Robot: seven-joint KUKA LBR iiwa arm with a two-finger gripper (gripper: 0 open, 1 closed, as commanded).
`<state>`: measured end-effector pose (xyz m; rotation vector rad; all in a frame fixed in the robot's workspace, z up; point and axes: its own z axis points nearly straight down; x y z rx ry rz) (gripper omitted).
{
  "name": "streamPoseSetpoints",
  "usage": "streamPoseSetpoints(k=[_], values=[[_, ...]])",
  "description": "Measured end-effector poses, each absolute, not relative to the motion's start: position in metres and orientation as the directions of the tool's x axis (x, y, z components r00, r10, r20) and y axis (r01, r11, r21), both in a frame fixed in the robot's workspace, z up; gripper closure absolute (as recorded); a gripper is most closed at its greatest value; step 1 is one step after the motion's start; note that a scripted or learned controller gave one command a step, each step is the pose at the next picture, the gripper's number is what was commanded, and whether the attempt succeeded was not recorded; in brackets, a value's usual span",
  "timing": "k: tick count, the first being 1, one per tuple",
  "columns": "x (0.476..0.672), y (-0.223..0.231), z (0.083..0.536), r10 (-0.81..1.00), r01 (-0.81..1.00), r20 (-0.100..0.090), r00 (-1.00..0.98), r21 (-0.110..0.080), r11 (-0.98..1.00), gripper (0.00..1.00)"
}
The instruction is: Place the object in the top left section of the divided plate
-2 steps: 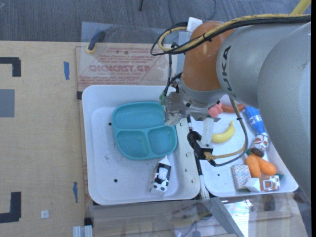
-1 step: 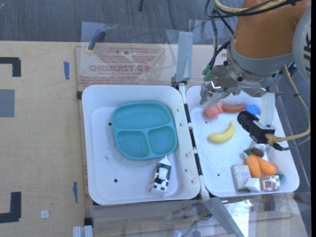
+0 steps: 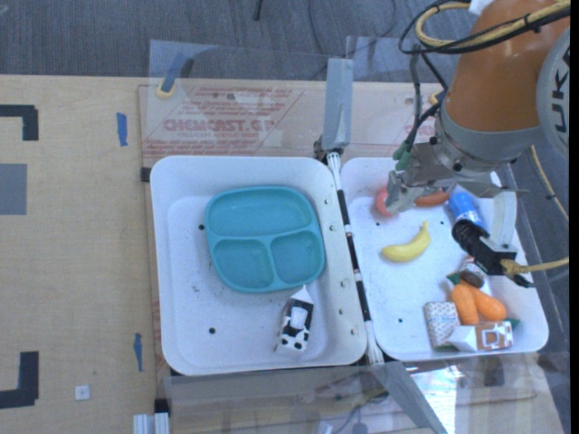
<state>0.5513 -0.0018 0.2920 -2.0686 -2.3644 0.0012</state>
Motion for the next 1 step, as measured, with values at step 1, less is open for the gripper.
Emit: streamPoseSetpoints(k=[1], values=[[0.5417,-0.0945,0.3884,0.998,0.998,-0.001,-0.059,0.001,0.059,1.00]])
